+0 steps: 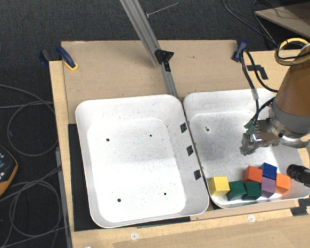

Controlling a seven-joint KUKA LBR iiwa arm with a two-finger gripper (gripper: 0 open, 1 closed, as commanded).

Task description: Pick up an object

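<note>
Several small blocks lie clustered along the near edge of the right bin: a yellow block, two green blocks, an orange block, a blue block, a purple block and another orange block. My gripper hangs over the right bin's middle right, just above and behind the cluster. I see no block in its grasp.
The left bin sits beside the right one, sharing a dividing rim. A grey metal pole slants across the back of the bench. Cables lie on the floor at left, and the arm's body covers the right bin's right side.
</note>
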